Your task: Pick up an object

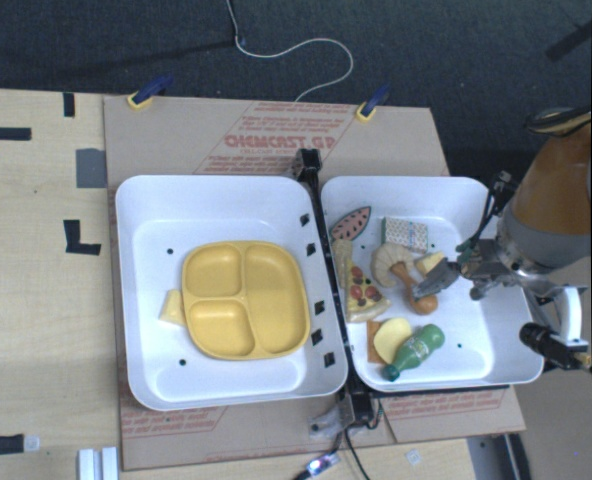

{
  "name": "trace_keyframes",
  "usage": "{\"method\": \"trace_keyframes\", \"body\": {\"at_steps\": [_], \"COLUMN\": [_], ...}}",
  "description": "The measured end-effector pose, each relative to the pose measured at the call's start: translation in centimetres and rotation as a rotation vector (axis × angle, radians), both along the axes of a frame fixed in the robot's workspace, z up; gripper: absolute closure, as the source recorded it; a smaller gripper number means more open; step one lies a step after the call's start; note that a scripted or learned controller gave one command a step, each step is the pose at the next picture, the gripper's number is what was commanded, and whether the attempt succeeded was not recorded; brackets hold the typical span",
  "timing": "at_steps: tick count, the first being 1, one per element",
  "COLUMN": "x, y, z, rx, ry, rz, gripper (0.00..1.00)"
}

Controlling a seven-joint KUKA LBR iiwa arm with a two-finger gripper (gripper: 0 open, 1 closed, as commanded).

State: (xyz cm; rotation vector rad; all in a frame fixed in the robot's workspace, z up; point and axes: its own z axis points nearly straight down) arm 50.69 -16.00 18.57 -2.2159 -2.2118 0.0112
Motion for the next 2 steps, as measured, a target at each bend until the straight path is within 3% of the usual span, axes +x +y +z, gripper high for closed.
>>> {"method": "trace_keyframes", "body": {"at_steps": [1,2], "x": [0.3,0.0], "y": [0.0,-0.4], "z": [0.4,-5.9], "rx": [-0.002,-0.001], "ry": [-0.010,-0.004], "rz": [0.003,0.002], "gripper": [0.00,0.00]}}
